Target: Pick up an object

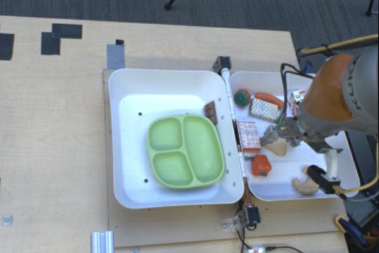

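The grasp looked unfinished. The arm's pincer (273,137) hung low in the right bin (349,178), just over a beige piece (278,148) and beside a patterned card (248,135); whether it was apart or together could not be told. A red pepper-like toy (261,166), green ball (241,98) and bread-like piece (305,186) lay loose nearby. The left bin (127,145) held a green divided plate (186,151). Nothing appeared lifted yet.

Grey arm (362,83) reaching in from the right, orange band (328,92) above the wrist, wrist bent downward, gripper (273,137) low at the arm's left end, pointing left, finger state hidden from this overhead slant
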`<state>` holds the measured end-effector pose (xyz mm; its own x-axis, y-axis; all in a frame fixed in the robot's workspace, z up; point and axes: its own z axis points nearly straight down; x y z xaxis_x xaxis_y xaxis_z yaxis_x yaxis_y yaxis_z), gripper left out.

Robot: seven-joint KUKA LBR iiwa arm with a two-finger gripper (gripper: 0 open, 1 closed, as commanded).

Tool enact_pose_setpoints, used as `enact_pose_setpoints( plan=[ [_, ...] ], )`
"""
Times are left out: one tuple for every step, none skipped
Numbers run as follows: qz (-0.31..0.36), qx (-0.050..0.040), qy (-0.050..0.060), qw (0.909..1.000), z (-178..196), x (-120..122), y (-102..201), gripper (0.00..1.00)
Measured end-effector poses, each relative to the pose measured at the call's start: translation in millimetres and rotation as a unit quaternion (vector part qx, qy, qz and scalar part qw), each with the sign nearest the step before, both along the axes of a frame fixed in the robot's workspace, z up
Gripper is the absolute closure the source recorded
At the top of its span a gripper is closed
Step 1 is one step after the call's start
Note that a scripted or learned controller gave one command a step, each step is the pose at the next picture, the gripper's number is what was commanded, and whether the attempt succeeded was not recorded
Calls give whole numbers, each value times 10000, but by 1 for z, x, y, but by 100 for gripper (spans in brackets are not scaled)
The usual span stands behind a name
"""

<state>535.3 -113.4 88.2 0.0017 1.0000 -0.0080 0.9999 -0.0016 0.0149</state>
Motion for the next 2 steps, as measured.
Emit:
enact_pose_setpoints(
  plan=[
    [27, 19, 5, 10000, 10, 1, 3, 100],
    [34, 46, 58, 10000, 97, -7, 70, 100]
  ],
)
